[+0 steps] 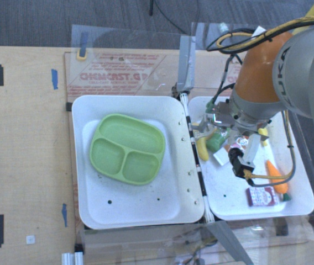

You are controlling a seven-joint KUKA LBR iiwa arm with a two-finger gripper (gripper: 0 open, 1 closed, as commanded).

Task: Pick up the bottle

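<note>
A small green object (216, 142) that looks like the bottle lies near the left wall of the right bin (298, 203), partly hidden. Beside it on the left is a yellow item (202, 148). My gripper (220, 129) hangs over the upper left of this bin, directly above the green object. The grey and orange wrist (259, 81) covers most of the gripper, so I cannot make out whether it touches the green object.
The left bin (85, 203) holds a green divided plate (127, 148). In the right bin lie an orange carrot (276, 176), a red packet (262, 196) and a white card (221, 157). Black and yellow cables (245, 167) hang from the wrist.
</note>
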